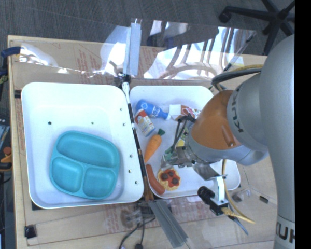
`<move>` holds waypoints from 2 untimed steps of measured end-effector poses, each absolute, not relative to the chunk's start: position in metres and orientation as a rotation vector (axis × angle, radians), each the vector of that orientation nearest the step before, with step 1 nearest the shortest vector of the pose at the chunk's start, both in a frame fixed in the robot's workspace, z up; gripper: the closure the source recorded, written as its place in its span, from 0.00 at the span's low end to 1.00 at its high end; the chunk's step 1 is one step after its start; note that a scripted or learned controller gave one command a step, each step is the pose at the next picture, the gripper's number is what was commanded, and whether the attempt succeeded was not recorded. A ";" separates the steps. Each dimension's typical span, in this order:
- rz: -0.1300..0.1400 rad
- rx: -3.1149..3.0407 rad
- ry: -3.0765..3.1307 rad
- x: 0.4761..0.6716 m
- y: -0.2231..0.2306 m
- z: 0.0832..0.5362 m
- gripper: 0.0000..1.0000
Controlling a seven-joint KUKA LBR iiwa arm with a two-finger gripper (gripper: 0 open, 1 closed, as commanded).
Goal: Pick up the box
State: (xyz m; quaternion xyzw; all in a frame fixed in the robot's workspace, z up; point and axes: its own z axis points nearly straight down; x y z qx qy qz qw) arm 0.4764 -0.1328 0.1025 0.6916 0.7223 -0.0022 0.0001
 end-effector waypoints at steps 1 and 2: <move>-0.010 2.171 2.265 0.477 -0.135 0.103 0.00; -0.005 2.199 2.249 0.524 -0.127 0.091 0.00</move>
